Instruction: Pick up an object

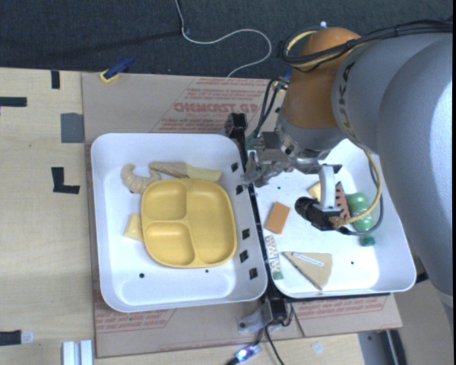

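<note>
We judge the orange block the likeliest pick: it lies flat beside the dividing wall of the arm-side bin, and the clear space around it suits a grasp. The jaws hang over that wall's far end; we cannot tell how open they are, or whether they hold anything.

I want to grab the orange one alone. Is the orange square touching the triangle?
Apart. The camera view shows bare white bin floor between the orange square and the triangle.

floor: dark carpet, white cable | bench: pale wood, black tape marks | cardboard sheet
</note>
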Available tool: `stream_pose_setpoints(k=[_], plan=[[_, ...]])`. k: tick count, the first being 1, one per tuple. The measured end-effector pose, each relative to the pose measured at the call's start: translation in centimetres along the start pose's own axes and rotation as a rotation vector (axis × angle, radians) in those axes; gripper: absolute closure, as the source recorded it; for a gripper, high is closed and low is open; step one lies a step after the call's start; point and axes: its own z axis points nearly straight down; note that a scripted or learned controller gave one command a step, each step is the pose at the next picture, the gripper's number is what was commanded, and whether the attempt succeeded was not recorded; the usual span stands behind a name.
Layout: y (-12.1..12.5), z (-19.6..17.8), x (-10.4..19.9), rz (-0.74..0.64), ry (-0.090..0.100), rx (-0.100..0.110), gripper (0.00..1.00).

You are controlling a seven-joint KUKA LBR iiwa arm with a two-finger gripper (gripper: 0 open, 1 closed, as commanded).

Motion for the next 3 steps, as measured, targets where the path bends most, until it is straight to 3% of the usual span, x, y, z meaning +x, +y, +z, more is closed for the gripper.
stream_pose_setpoints(k=[2,3], plan=[[2.7,-2.6,7.8,0.003,-0.001,-0.001,1.0],[3.2,-0.6,7.3,0.006,-0.004,0.002,1.0]])
